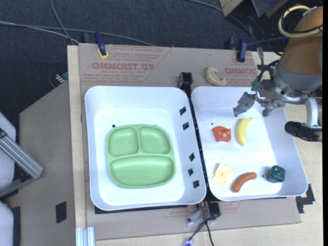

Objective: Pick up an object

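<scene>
Since the job is just to grab something, here's the layout going left to right: the left bin (97, 152) holds a green divided plate (140, 155) with three compartments, sitting flat and looking too wide and low for a two-finger grab, so I'd skip it. Over in the right bin (292, 152) you've got the toy food: a red strawberry-ish piece (221, 133) near the divider, a yellow cheese wedge (222, 174) toward the front, a yellow banana (244, 130) just right of the red piece, a reddish sausage (243, 182) beside the cheese, and a dark green pepper-looking thing (275, 173) at the front right. The gripper (256, 104) hangs above the back of that bin, fingers spread apart with nothing between them, closest to the banana. My guess is these are all light hollow plastic, stiff and kinda slick, so nothing fragile but easy to squirt out of a pinch. The banana looks like the best bet: pinch it across the narrow middle, not along the curve. There's also a beige knobbly object (216, 76) lying on the cardboard behind the bins.
</scene>
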Controlling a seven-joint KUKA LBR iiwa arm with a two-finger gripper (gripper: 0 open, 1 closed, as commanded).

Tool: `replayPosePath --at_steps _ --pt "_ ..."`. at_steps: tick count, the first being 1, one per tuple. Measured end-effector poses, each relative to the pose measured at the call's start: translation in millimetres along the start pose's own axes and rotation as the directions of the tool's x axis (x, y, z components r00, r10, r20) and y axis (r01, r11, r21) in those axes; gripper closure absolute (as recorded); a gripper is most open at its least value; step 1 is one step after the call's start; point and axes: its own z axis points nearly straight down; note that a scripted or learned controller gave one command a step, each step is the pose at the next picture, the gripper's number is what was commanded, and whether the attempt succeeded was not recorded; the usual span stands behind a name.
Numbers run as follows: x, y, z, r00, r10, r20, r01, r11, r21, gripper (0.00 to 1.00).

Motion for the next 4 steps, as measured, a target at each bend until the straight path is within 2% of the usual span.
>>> replayPosePath --at_steps 2,3,4 --pt "2.5 4.9 88.5 1.0 0.0 0.0 0.0 1.0 -0.001 0.0" --pt "2.5 6.1 74.4 1.0 0.001 0.001 -0.001 1.0 -0.006 1.0" --pt "2.7 13.7 28.3 1.0 -0.001 0.003 0.001 1.0 -0.012 1.0"
